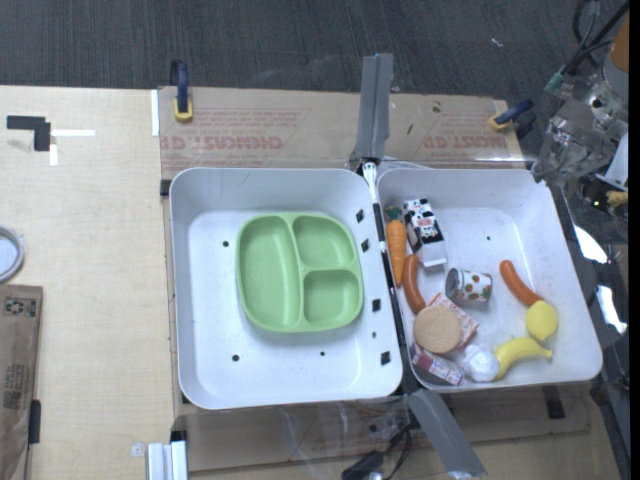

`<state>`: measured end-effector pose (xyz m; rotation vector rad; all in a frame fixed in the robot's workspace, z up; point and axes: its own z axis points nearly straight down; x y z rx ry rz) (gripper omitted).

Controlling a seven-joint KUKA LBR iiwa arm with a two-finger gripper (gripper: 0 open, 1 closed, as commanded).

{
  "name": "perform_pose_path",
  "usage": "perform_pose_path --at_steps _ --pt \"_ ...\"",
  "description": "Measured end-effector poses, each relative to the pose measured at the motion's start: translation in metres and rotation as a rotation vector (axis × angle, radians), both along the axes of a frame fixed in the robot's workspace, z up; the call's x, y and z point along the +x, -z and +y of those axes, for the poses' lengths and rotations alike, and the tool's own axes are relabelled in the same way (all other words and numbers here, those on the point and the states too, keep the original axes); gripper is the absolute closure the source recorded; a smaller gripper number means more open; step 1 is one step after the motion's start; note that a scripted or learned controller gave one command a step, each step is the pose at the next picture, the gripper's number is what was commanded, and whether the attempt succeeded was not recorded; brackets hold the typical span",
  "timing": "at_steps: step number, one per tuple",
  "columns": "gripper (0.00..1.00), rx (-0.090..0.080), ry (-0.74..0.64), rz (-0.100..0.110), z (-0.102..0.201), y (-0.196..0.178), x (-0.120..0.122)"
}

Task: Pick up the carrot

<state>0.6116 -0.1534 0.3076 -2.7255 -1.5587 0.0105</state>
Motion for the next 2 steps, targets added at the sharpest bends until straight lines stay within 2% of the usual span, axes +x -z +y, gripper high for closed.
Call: perform_pose_path --at_steps 1,2 --pt "0.0 0.0 0.0 0.0 0.0 0.0 0.0" --pt "0.0 0.002 0.075 0.001 0.018 0.19 0.046"
